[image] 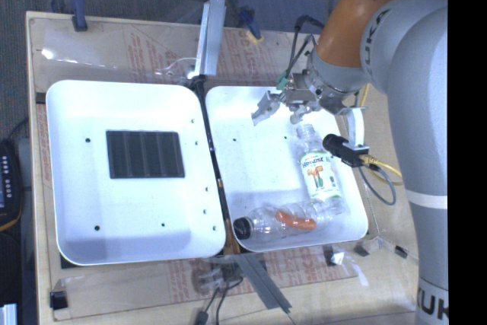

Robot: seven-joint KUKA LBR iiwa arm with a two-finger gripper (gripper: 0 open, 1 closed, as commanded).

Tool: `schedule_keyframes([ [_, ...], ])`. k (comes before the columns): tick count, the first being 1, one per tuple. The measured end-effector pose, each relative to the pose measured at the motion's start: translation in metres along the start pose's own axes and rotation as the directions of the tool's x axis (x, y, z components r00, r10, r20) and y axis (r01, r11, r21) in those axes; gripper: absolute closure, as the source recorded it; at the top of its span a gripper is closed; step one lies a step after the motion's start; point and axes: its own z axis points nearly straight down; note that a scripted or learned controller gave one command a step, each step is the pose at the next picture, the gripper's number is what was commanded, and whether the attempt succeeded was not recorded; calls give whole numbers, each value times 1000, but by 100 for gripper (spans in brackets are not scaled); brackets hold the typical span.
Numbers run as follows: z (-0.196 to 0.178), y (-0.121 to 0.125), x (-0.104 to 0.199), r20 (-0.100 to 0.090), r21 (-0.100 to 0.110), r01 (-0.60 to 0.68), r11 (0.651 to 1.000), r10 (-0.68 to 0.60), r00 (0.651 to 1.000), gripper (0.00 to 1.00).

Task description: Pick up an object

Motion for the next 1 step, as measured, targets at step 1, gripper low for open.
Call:
schedule_keyframes([
  [1, 43, -23, -51, 0, -1, -130, 991, 130, 991, 0],
])
